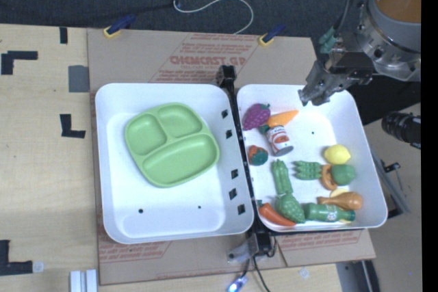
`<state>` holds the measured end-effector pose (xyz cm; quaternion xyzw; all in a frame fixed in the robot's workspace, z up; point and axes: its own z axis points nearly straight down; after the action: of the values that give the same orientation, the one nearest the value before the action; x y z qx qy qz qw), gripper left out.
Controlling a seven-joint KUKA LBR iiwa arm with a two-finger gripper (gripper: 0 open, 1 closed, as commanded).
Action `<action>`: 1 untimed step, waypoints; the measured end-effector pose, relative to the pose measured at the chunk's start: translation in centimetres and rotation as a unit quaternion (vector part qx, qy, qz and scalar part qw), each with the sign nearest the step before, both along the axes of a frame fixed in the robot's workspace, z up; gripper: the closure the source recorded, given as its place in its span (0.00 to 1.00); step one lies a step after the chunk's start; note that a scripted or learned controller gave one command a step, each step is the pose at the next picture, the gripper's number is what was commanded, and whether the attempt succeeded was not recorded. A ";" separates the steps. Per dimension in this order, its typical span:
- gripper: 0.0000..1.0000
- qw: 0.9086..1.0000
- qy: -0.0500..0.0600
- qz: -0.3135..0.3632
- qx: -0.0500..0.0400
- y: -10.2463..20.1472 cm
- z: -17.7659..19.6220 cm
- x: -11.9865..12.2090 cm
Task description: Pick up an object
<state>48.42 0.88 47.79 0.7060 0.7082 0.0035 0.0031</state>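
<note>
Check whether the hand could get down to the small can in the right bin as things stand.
Probably yes. The hand hangs above the right bin's far edge, and the can lies nearby with nothing on top of it. The carrot and purple grapes crowd its far side, so a clean grasp is less certain.

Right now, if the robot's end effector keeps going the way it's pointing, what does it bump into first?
The end effector points down and left over the right bin. Probably the bin's bare white floor near its top edge, or the little orange carrot just beyond. Height is hard to judge from one view.
</note>
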 end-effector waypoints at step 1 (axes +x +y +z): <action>1.00 1.000 0.002 0.004 0.001 8.2 6.0 -0.1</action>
<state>48.37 9.06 53.83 0.7032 0.7109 0.0030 0.0014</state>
